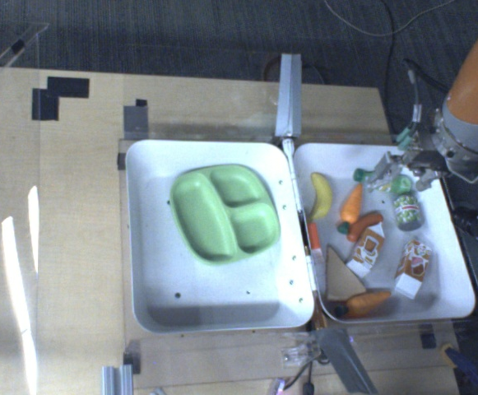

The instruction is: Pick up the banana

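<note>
The banana (322, 196) is lying at the left edge of the right bin (461, 290), close to the divider, with a carrot (351, 204) just beside it on its right. The claw (403, 169) is hovering over the bin's upper right, near a green can (406, 208) — well apart from the fruit. Whether the claw is wide or narrow I cannot tell. This is looking like the approach step: the next move is calling for travel leftward across the bin, then a descent clear of the carrot.
</note>
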`<state>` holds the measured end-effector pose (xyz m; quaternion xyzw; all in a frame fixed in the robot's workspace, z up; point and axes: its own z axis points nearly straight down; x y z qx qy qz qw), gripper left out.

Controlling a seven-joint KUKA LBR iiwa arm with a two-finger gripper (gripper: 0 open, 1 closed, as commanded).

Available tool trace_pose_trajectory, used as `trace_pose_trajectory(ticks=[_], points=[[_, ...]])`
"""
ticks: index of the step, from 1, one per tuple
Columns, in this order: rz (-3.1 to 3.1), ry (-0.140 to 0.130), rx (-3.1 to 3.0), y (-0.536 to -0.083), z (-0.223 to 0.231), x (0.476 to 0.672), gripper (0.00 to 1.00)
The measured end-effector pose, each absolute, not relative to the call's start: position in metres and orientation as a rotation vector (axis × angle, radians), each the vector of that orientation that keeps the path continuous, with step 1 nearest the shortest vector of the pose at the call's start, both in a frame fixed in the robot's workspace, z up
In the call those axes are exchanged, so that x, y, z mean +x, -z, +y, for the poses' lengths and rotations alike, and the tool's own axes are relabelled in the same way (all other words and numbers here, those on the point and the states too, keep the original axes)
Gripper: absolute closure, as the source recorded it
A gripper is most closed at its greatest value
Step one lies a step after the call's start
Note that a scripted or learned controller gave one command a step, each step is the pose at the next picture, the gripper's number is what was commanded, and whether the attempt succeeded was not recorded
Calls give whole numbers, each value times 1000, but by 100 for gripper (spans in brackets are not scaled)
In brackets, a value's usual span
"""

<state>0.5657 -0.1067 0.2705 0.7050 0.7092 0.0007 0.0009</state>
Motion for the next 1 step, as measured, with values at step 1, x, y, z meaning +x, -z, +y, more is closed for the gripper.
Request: trace_pose_trajectory(ticks=[1], points=[[2300, -1, 2139, -183, -36, 622, 0]])
